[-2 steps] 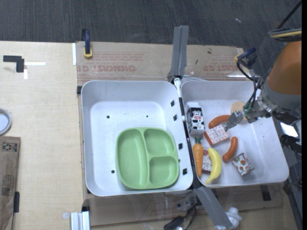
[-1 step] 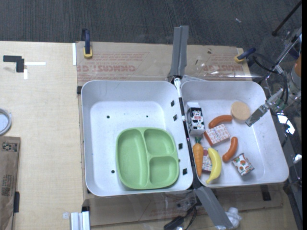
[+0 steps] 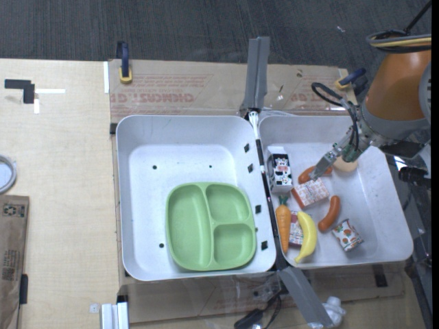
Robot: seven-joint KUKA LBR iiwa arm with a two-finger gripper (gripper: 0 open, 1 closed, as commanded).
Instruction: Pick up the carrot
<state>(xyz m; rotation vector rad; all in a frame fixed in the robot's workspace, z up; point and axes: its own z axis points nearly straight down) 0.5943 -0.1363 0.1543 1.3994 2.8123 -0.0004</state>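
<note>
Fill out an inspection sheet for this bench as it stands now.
Surface: wooden bench bearing two white bins, left bin and right bin.
Job's things: carrot lies in the right bin by the divider, beside the banana.
Clutter: green divided plate in the left bin; sausage, small cartons, snack packet in the right bin.
Claw: claw low over the right bin's upper part, away from the carrot.
Cables: black cable near the arm.
Surroundings: dark floor, blue clamp.
</note>
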